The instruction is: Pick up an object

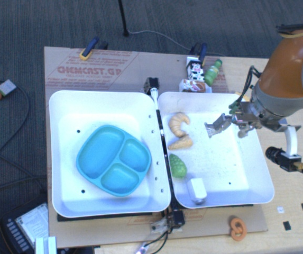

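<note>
**Camera view: arm poised over the right bin, nothing yet picked**

Going left to right, the left bin (61, 142) holds a blue divided plate (114, 160), lying flat and near the bin's middle. It is broad and shallow, a poor choice for a two-finger pinch. Across the divider, the right bin (246, 173) offers better candidates along its left side: a pale croissant-like piece (179, 123) toward the back, a smaller tan piece (180, 142) just in front of it, a green rounded object (177, 166) nearer the front, and a small white block (197, 188) near the front wall. All four lie loose and apart enough to be taken singly.

To do this step well, I judge the croissant or the tan piece the nearest target. The approach should come straight down over the chosen item, with the fingers spanning its narrow width, so that neighbours are not nudged toward the divider wall. The green object looks rounded and may roll out of a shallow pinch.

The gripper (217, 125) hangs over the back half of the right bin, to the right of the croissant and apart from it, its grey fingers pointing leftward into the bin. Nothing sits between them, and whether they are spread or closed I cannot tell at this angle. Behind it the wrist and the orange band (288, 67) rise toward the right edge, the arm leaning in over the bin's right rim.
</note>
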`<state>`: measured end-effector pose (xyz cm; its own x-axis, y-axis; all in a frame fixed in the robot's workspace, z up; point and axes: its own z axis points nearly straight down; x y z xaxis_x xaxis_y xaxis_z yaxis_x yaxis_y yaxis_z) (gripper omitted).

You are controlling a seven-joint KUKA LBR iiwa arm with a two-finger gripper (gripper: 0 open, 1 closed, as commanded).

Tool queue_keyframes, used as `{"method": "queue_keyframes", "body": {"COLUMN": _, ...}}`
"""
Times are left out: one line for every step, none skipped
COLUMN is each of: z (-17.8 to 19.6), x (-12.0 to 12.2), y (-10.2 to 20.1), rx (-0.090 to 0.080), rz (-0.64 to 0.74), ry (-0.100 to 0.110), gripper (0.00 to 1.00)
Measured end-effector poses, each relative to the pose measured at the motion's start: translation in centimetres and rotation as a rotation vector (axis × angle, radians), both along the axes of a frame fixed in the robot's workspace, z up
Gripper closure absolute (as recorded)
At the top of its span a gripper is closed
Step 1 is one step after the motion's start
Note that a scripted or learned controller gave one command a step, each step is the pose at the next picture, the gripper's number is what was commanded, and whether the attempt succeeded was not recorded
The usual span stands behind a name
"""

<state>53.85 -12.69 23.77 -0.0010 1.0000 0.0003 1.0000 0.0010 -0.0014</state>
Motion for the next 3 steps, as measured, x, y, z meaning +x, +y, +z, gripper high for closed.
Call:
{"method": "queue_keyframes", "body": {"z": -14.4, "x": -2.2, "y": 0.2, "rx": 0.000, "rz": -0.001, "ry": 0.000, "gripper": 0.00}}
{"method": "queue_keyframes", "body": {"z": -13.5, "x": -2.2, "y": 0.2, "rx": 0.000, "rz": -0.002, "ry": 0.000, "gripper": 1.00}}
{"method": "queue_keyframes", "body": {"z": -7.3, "x": 3.2, "y": 1.2, "rx": -0.001, "rz": 0.000, "ry": -0.003, "gripper": 1.00}}
